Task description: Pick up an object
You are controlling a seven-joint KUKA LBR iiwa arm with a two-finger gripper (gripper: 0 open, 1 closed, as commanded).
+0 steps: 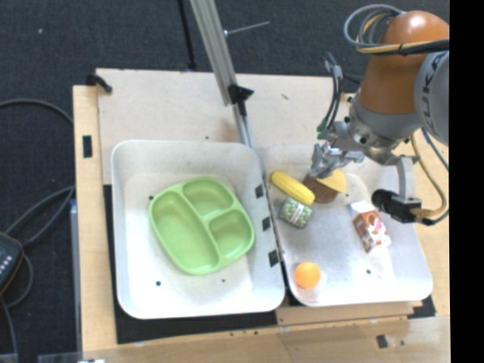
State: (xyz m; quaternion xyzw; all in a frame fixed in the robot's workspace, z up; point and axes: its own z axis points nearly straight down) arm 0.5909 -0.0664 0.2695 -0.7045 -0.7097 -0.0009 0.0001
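In the right bin (393, 278) lie a yellow banana (292, 187), a small green jar (296, 213), a brown-and-yellow piece (327, 187), a red-and-white carton (370, 230) and an orange ball (307, 275). My gripper (327, 159) hangs over the bin's far side, directly above the brown-and-yellow piece and just right of the banana. Nothing shows between its tips.
The left bin (132, 286) holds a green divided plate (201, 223). A slanted metal pole (215, 44) rises behind the bins, ending near the bins' shared edge. Open bin floor lies between the carton and the orange ball.
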